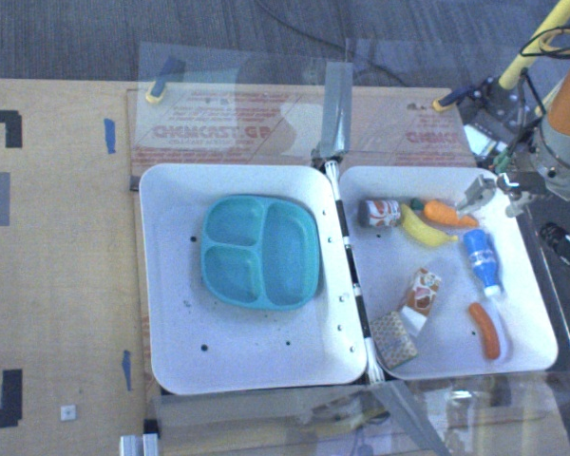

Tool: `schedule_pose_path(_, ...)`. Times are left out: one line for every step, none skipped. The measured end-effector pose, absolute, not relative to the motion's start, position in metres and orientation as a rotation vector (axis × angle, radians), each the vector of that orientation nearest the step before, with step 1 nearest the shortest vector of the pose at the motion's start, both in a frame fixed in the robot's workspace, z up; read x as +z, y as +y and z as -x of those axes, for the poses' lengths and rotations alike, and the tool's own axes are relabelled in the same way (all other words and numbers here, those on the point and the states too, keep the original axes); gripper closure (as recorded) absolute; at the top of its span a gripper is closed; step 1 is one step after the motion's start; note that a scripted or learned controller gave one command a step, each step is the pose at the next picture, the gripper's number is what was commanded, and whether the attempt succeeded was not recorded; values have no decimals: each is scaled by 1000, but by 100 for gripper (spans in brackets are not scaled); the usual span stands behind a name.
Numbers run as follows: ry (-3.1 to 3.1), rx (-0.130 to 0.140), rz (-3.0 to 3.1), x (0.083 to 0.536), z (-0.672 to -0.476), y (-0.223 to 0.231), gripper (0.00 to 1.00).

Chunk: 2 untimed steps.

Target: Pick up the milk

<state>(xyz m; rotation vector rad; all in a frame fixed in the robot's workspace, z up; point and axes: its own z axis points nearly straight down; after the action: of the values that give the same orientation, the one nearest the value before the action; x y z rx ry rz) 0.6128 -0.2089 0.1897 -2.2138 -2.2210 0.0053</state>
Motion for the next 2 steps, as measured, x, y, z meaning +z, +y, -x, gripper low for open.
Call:
schedule_pose_path(-2209, 5, 2225, 90, -532, -170, 0)
schedule_pose_path(-1980, -8, 2450, 88, -513, -95, 0)
